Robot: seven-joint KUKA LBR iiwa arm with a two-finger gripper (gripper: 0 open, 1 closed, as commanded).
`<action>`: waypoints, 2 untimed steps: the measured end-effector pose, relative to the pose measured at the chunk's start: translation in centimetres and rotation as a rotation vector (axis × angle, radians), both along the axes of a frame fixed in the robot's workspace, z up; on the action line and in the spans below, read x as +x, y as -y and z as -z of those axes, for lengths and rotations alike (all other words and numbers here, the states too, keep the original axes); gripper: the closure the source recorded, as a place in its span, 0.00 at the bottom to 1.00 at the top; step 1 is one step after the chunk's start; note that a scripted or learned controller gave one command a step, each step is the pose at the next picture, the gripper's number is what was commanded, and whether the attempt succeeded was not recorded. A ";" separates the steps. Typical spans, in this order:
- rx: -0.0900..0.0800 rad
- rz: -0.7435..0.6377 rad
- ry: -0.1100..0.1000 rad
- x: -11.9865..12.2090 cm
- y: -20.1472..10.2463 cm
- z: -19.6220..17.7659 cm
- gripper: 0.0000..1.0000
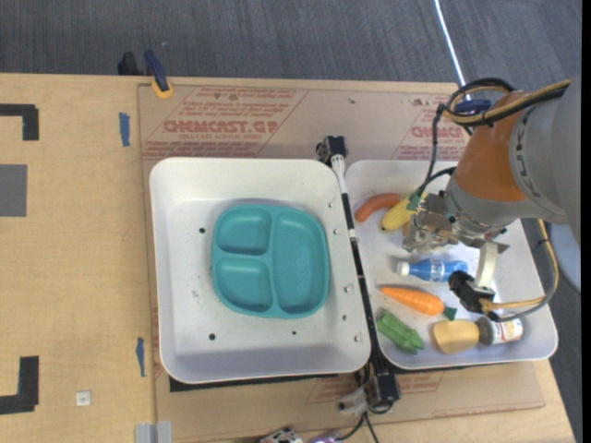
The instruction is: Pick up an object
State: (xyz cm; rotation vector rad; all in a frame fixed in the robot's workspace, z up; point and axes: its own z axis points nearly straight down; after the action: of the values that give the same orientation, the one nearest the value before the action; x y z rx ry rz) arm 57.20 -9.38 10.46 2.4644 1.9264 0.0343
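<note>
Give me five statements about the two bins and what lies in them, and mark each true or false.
1. A teal tray with compartments lies in the left bin. True.
2. The carrot lies in the left bin. False: it lies in the right bin, near that bin's middle.
3. The gripper is above the right bin. True.
4. The blue bottle stands upright. False: it lies on its side, between the gripper and the carrot.
5. The green toy lies near the right bin's front left corner. True.
</note>
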 end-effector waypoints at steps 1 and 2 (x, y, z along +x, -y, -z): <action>0.000 0.000 -0.001 0.0 0.0 0.0 0.00; 0.002 -0.018 -0.064 8.9 1.6 1.2 0.00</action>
State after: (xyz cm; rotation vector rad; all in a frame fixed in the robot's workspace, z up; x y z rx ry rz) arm 66.07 -10.96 9.29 2.4792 1.9730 -0.0428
